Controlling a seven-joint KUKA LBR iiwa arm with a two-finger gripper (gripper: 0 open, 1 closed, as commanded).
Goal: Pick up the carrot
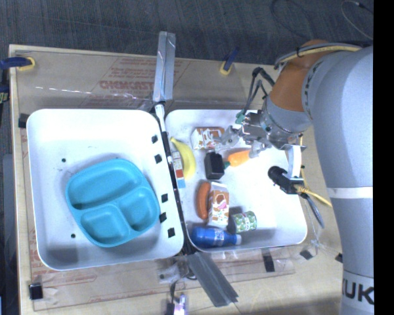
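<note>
White letters "UK" on the grey arm (354, 228) at lower right, faint red printing on the bench board (128, 77) above the bins, too blurred to read

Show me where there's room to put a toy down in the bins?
Left bin: bare floor all around the blue tray, widest above it. Right bin: a free patch between the green can and the right wall. Its left side is crowded: banana, juice box, blue bottle.

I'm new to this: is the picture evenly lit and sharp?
Camera view: bright, flat light washes out the white bins; the blue tray casts a soft shadow; the carrot and the gripper look slightly soft.
</note>
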